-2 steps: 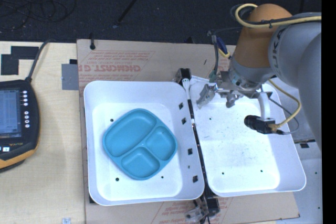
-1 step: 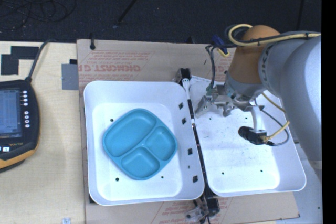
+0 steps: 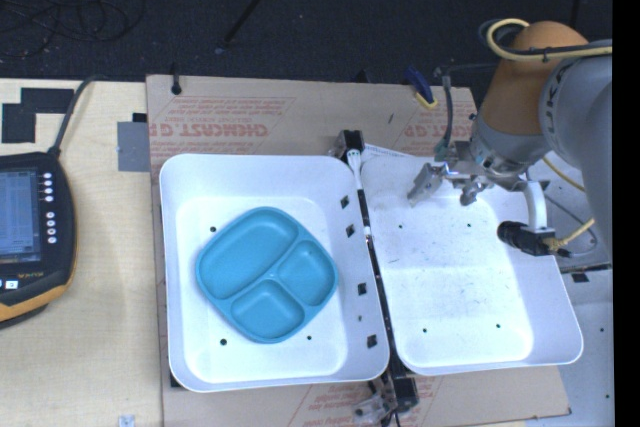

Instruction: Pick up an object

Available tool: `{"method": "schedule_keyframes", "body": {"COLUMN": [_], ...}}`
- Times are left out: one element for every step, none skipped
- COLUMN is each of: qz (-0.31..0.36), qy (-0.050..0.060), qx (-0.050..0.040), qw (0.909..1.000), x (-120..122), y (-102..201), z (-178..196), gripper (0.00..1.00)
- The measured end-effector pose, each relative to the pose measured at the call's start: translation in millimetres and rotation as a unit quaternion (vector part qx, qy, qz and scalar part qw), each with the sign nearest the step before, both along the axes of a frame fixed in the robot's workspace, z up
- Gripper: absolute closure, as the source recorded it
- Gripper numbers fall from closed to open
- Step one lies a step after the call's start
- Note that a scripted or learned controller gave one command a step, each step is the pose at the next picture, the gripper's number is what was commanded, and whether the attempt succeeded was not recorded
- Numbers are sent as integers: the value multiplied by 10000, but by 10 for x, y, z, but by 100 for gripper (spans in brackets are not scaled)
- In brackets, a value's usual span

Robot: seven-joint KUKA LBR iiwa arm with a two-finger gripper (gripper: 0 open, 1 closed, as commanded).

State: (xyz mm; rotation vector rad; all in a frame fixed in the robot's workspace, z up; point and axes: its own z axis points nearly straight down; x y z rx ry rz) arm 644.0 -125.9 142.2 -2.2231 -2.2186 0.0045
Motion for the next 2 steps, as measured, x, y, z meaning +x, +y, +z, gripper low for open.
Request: {"method": "schedule_keyframes", "body": {"qz": [37, 24], "qy": [68, -10], "qx": [40, -3], "qw": [10000, 10000], "x": [-1423, -778], "y": [968, 673], "z": [440, 806], "gripper": [0, 0]}}
